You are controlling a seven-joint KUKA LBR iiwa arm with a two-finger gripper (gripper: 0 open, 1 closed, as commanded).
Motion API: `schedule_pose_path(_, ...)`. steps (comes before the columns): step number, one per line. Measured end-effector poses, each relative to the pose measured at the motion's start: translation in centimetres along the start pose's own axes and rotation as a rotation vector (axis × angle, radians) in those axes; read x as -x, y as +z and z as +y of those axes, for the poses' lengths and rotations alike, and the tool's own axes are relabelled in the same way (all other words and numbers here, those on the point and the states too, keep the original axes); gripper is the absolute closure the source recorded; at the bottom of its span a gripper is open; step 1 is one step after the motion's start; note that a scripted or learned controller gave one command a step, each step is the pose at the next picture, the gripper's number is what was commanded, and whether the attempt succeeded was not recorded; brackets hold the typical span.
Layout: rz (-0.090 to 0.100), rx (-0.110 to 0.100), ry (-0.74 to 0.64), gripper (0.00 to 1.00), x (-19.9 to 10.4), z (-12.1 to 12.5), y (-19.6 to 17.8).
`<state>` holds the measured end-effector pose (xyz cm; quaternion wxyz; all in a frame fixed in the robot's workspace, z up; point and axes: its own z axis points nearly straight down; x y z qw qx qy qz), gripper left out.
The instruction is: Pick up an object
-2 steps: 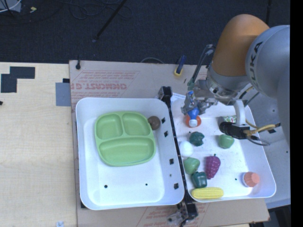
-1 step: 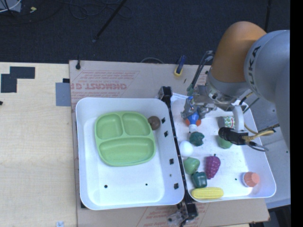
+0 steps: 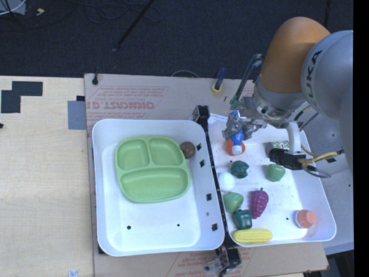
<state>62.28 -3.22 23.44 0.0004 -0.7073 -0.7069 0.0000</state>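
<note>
The grey arm with its rounded orange band (image 3: 294, 53) fills the upper right of the frame, reaching down and left toward the right-hand shallow white plastic bin (image 3: 323, 209). The left-hand shallow white bin (image 3: 109, 212) sits at centre-left and bears a light green three-compartment plastic tray (image 3: 153, 169), with a small brown round object (image 3: 187, 149) touching the tray's upper right corner. The two-finger metal gripper (image 3: 235, 133) hangs over the upper left part of the right bin, directly above a small orange-and-white toy with a blue top (image 3: 235, 146); whether its fingers are spread or closed I cannot tell, nor whether they touch the toy. Along the right bin's lower edge lies a yellow toy corn cob (image 3: 252, 235). Just above it stand a purple toy grape bunch (image 3: 259, 202), a dark green toy pepper (image 3: 243, 218) and a pale green rounded toy (image 3: 233, 201). Near the bin's middle are a dark green leafy toy (image 3: 239, 168) and a green apple-like toy (image 3: 275, 172). A white ball (image 3: 226, 182) rests by the left wall, and a small salmon-coloured disc (image 3: 305, 218) sits at the lower right.
</note>
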Motion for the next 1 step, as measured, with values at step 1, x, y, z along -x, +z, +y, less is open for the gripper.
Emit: schedule_pose_path(1, -0.001, -0.004, 0.001, 1.0, 0.23, -1.33, 1.29)
